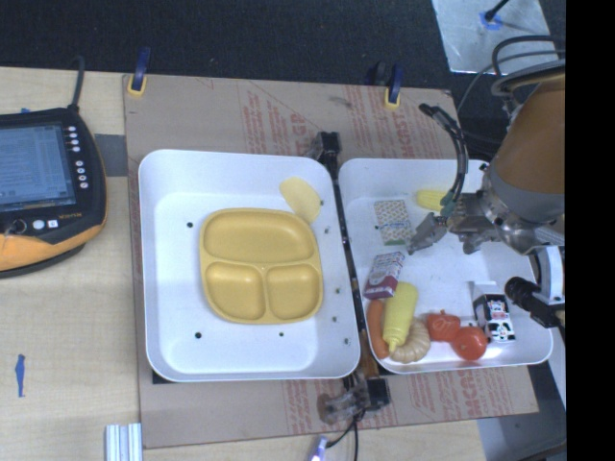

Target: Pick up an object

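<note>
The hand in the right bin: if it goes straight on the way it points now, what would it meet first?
Probably the small patterned packet, just beyond the hand, which points left. Height above the bin floor is unclear, so it may pass over.

Left of my claw (445, 227), a smooth, matt yellow plastic tray (261, 264) sits in a glossy white plastic bin (168, 257); brown cardboard (240, 113) lies beneath, printed, dull.

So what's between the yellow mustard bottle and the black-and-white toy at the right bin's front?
In the camera view, two red tomato-like pieces lie between the yellow mustard bottle and the black-and-white toy.
</note>
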